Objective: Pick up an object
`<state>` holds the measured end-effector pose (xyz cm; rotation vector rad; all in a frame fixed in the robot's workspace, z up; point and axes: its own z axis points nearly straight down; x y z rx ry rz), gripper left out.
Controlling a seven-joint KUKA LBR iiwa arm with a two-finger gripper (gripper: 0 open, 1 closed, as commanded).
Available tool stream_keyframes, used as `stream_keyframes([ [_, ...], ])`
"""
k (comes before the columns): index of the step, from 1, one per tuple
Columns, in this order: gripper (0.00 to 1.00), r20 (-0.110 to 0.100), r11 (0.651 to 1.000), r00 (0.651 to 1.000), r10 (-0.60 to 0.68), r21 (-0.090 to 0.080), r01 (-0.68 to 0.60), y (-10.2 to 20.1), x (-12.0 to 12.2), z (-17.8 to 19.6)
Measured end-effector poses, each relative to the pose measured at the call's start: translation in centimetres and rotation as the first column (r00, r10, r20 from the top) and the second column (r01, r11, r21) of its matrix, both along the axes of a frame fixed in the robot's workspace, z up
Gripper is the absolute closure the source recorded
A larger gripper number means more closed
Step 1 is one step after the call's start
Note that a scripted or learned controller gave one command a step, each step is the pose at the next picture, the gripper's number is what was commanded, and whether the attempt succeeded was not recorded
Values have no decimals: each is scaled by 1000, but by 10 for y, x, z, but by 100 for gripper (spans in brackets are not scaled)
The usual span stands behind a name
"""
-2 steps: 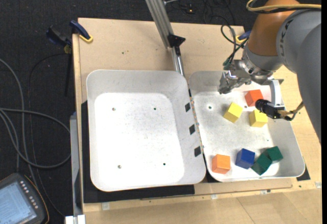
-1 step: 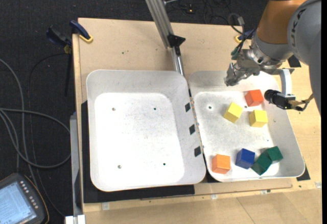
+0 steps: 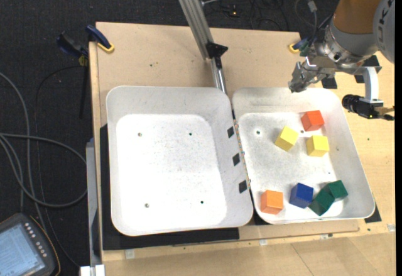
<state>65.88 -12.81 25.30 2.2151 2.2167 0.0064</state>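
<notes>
The small red-orange block (image 3: 312, 120) lies in the right white bin (image 3: 352, 161), just below the pincer (image 3: 299, 83); two yellow cubes (image 3: 286, 138) sit lower still. Whether the pincer is open, I cannot tell.

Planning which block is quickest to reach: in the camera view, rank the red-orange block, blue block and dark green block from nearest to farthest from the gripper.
From the gripper:
1. Red-orange block, top of right bin.
2. Blue block, bottom edge.
3. Dark green block, bottom right corner; nearly tied with blue.

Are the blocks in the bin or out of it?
In. All seven blocks, such as the blue one and the yellow one, lie inside the right bin; none sit on the bench.
</notes>
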Motion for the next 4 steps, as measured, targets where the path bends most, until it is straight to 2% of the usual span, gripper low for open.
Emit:
stream_keyframes([
  [1,100,-10,1000,1000,6,4,-6,56,-23,1],
  [2,100,-12,1000,1000,6,4,-6,100,-59,-3],
  [4,100,-13,1000,1000,7,4,-7,202,-108,-27],
])
